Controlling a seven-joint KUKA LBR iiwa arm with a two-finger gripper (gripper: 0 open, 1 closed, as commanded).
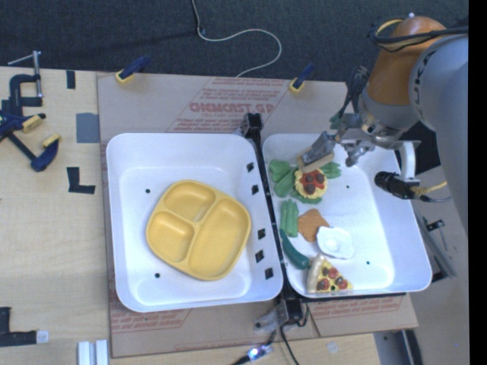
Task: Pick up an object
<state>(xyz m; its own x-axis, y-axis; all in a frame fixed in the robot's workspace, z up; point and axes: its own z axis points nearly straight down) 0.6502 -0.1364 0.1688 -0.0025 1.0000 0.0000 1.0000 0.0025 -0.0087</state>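
Observation:
Several toy foods lie in the right bin (396, 234). There is a green leafy piece (281, 175), a yellow round piece with red toppings (310, 184), a green pod (289, 217), an orange piece (310, 223), a white fried egg (335, 242), a dark green cucumber (295, 254) and a pizza slice (328, 277). My gripper (335, 155) hangs over the bin's far part, just beyond the yellow round piece. It is open, with nothing between its fingers (316, 154).
The left bin (125, 204) holds a yellow divided plate (199, 228). Black clips sit along the rim between the bins (262, 204). Clamps (23, 120) stand on the bench at the far left. A white cable (236, 36) runs along the back.

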